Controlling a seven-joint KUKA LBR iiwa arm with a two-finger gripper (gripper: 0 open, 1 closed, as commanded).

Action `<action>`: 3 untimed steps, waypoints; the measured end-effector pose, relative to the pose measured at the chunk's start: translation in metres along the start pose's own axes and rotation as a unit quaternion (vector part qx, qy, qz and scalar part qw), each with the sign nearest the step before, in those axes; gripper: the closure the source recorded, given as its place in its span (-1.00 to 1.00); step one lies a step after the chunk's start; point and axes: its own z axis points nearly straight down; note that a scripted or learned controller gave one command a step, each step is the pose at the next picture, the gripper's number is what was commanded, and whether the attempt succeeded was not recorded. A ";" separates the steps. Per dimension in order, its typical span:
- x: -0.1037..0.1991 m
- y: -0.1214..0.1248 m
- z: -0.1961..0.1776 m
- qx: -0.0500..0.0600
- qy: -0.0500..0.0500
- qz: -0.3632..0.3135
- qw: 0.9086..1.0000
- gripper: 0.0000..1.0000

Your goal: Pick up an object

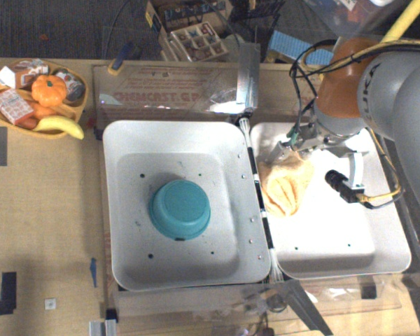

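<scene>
A pale yellow, crumpled cloth-like object (285,187) lies at the left side of the right bin (350,250), close to the divider. My gripper (295,148) hangs over this object's upper end, low in the bin and seemingly touching it; the wrist and orange band above hide how it stands. An upturned teal bowl (180,209) rests in the middle of the left bin (126,145), well away from the gripper.
The grey arm (385,96) covers the right bin's upper right corner, with a black fitting and cable (341,185) hanging beside the yellow object. A basket of toy fruit (38,100) sits at the far left of the bench. Clear packaging (175,93) lies behind the bins.
</scene>
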 end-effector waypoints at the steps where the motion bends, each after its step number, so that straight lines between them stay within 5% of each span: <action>1: -0.002 0.001 -0.012 -0.003 0.000 0.002 1.000 1.00; 2: -0.002 0.001 -0.012 -0.003 0.000 0.002 1.000 -1.00; 3: -0.057 -0.051 -0.031 0.004 0.001 0.021 1.000 -1.00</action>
